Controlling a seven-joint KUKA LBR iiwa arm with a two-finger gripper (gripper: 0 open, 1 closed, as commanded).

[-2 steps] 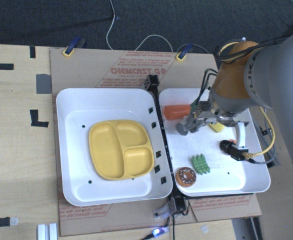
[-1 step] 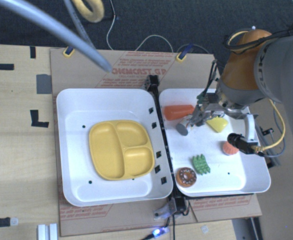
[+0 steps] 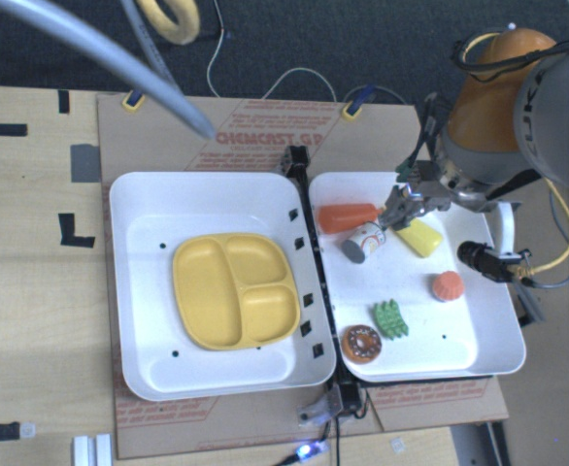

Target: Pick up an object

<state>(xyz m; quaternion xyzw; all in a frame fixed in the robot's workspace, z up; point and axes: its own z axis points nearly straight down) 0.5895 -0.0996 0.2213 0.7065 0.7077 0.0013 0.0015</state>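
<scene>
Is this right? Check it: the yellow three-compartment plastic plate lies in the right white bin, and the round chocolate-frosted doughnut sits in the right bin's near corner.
One thing is wrong. The camera view shows the yellow three-compartment plastic plate lying in the left white bin, not the right one. The rest stands: the round chocolate-frosted doughnut sits in the near corner of the right white bin.

One fixed camera looks down at a slant from above the bench (image 3: 32, 260), taking in both white bins (image 3: 139, 202) from moderately near.
</scene>
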